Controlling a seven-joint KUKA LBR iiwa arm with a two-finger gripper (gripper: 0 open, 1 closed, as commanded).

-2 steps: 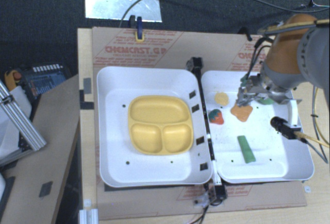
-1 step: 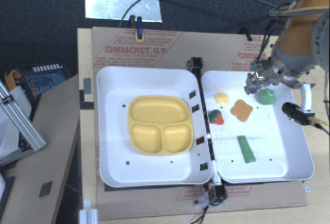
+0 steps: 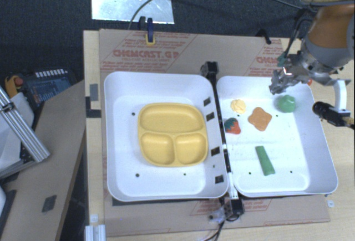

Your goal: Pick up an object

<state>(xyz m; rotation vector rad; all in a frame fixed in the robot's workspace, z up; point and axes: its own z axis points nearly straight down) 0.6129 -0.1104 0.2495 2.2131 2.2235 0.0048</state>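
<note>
The right bin (image 3: 310, 179) holds a round green object (image 3: 287, 103) at its far right, an orange piece (image 3: 259, 118), a pale yellow piece (image 3: 238, 106), a red-and-green strawberry-like toy (image 3: 232, 126) near the divider, and a long green block (image 3: 265, 160). My gripper (image 3: 277, 85) hangs over the bin's far edge, just up and left of the round green object. Nothing shows between its fingers.
The left bin (image 3: 119, 179) carries a yellow three-compartment tray (image 3: 172, 134). A black clamp (image 3: 211, 70) sits at the far end of the divider. The arm's orange band (image 3: 335, 1) and a black fitting (image 3: 330, 112) stand at the right edge. Cables cross the back.
</note>
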